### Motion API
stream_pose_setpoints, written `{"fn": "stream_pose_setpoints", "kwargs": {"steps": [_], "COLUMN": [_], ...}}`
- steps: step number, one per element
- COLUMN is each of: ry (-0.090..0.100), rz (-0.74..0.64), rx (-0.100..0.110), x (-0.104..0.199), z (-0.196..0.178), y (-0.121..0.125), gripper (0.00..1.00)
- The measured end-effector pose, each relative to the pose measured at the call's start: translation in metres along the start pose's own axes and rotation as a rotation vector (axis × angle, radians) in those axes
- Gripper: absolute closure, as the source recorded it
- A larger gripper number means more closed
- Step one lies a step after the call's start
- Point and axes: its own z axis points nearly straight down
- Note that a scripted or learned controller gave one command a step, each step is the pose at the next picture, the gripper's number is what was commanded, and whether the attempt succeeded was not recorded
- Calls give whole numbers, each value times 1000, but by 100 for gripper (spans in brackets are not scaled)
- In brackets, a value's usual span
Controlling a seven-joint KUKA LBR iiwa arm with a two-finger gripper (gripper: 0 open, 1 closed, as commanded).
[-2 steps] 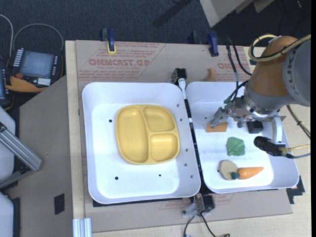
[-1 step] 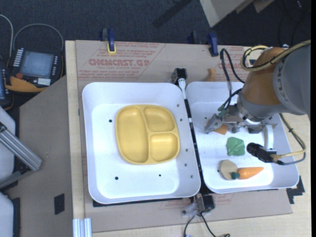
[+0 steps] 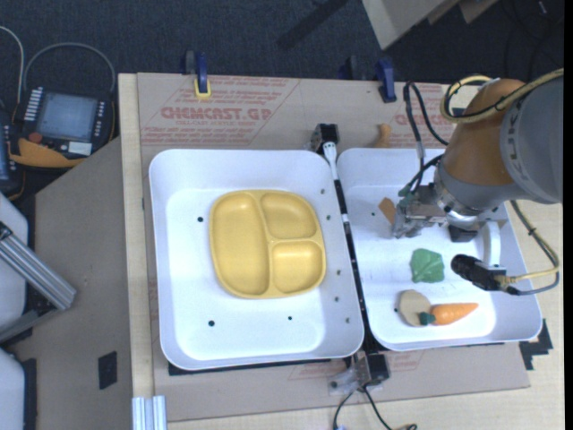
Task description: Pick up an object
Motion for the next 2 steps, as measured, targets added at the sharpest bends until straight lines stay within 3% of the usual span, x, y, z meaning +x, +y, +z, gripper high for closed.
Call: {"fn": "stream_pose_setpoints", "kwargs": {"steps": [2], "ry": [-2], "rz": [-3], "rx": [-6], "x": [0], "z": [-104], "y": [-12], "gripper": [100]}}
